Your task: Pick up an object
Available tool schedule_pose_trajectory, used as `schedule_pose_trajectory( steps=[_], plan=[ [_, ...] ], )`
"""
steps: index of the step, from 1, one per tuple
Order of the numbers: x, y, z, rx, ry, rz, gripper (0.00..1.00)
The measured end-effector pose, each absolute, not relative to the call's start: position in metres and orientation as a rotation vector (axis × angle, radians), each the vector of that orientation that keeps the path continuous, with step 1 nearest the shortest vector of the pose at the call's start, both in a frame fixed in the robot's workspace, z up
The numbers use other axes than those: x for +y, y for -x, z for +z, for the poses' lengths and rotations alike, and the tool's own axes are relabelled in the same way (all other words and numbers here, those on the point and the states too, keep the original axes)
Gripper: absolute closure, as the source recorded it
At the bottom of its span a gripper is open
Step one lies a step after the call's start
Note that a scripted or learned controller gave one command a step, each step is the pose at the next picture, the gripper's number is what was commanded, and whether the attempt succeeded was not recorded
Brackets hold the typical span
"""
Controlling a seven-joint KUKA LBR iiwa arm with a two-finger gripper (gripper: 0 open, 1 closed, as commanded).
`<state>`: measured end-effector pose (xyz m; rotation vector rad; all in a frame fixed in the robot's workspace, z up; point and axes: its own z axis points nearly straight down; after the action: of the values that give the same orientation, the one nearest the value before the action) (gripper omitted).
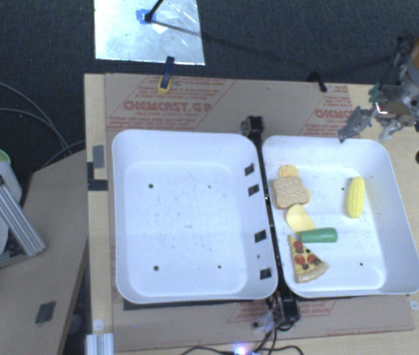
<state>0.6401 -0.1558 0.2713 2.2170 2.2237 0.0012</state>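
The right bin [387, 257] holds several toy foods. A yellow corn cob [355, 196] lies toward its right side. Along the left wall sit a small orange piece [289, 171], a bread slice [291, 192], a pale yellow piece [299, 217], a green cylinder [317, 235] and a pizza slice [307, 259]. My gripper [367, 128] hangs over the far rim of the right bin, up and to the right of the food. Its fingers are spread open with nothing between them.
The left bin [132, 150] lies beside the right one, with black clips [255, 191] along the shared edge. A cardboard sheet [195, 102] lies under both bins. A metal plate [150, 21] sits on the floor beyond the bench.
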Motion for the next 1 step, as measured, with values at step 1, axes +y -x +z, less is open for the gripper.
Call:
schedule_pose_trajectory(
  steps=[1],
  plan=[
    [-0.1958, -0.6318, 0.1354, 2.223, -2.227, -0.007, 0.0]
  ],
)
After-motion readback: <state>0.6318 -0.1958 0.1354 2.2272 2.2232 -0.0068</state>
